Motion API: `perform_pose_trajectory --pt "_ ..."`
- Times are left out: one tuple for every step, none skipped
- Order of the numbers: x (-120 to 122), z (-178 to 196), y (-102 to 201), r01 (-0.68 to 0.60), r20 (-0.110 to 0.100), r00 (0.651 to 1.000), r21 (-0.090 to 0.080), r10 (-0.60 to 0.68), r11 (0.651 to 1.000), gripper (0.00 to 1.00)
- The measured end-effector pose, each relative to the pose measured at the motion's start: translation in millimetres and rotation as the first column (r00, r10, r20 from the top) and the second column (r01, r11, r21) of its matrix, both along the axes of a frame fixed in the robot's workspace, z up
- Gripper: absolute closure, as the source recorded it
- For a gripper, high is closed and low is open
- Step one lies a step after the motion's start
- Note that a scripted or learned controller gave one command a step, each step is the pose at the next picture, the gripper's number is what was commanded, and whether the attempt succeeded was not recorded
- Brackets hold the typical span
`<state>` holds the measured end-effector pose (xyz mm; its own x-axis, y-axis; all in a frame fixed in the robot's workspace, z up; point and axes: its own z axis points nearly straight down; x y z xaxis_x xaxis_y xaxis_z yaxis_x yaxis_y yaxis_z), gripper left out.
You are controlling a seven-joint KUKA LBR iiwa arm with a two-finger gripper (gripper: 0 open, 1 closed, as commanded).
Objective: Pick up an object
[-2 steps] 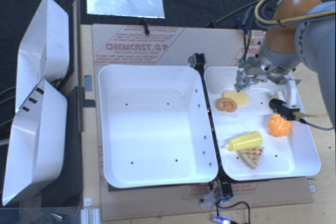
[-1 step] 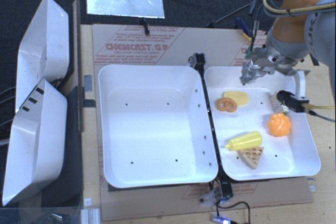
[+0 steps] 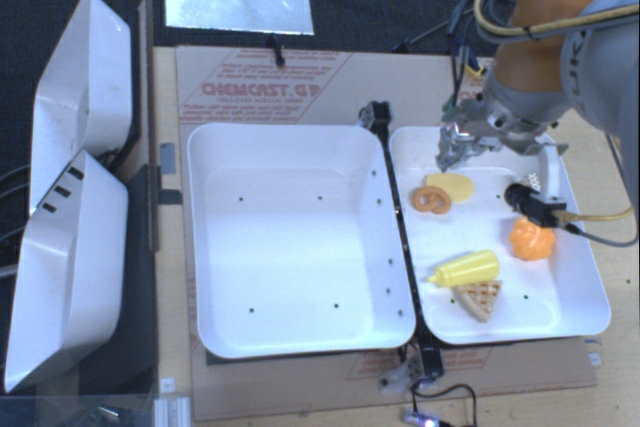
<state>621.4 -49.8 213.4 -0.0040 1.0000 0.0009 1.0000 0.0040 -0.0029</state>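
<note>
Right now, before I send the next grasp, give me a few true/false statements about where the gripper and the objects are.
1. All the objects lie in the right bin. True.
2. The gripper is over the left bin. False: it is above the right bin's far end, near the pale yellow piece.
3. The pretzel touches that pale yellow piece. True.
4. The orange object sits against the divider between the bins. False: it lies toward the right bin's outer side.
</note>
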Motion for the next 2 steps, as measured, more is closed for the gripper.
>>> perform_pose_trajectory --pt "-27.2 7.4 45.1 0.000 -0.001 1.000 0.000 0.000 1.000 1.00" --pt "-44.5 14.5 96.5 0.000 -0.001 1.000 0.000 0.000 1.000 1.00"
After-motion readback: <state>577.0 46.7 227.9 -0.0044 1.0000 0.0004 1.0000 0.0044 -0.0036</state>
